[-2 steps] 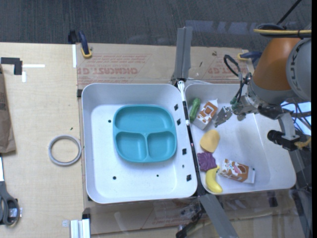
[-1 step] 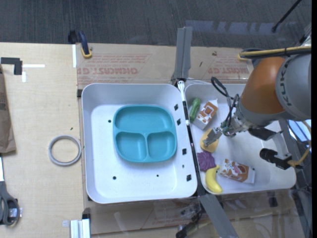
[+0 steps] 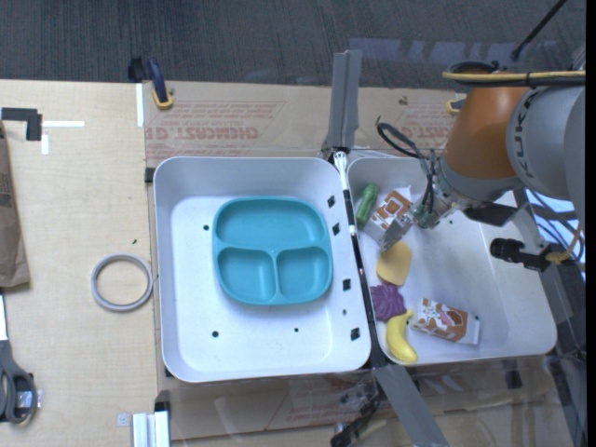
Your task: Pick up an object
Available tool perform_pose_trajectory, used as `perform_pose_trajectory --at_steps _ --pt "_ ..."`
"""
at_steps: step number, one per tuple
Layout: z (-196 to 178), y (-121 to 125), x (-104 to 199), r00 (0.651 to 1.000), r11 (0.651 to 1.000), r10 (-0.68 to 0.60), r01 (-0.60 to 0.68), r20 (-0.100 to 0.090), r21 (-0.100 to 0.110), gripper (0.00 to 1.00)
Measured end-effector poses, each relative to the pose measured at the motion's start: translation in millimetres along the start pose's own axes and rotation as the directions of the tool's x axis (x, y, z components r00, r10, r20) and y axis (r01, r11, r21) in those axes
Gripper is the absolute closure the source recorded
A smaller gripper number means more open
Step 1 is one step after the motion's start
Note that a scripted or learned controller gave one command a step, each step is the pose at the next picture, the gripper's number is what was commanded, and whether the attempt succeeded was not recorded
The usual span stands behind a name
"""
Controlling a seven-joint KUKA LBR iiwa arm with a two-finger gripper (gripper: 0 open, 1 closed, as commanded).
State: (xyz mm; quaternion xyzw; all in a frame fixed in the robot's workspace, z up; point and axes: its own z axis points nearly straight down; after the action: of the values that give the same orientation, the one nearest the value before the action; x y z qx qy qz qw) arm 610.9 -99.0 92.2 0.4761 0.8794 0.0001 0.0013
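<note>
In the right bin (image 3: 521, 329), far end, the pincer (image 3: 407, 223) hovers at the snack packet (image 3: 391, 210); its spread I cannot tell. Best drop straight, centred on it, clear of the green piece (image 3: 366, 203).
</note>
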Motion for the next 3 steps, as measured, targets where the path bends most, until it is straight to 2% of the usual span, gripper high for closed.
perform_pose_trajectory --at_steps 1,2,3 --pt "0.5 -41.2 26.2 1.0 1.0 -0.005 0.005 -0.002 0.002 0.0" --pt "-8.7 -41.5 24.9 1.0 1.0 0.0 0.0 -0.001 0.001 1.0" --pt "-8.7 -41.5 24.9 1.0 1.0 0.0 0.0 -0.001 0.001 0.0"
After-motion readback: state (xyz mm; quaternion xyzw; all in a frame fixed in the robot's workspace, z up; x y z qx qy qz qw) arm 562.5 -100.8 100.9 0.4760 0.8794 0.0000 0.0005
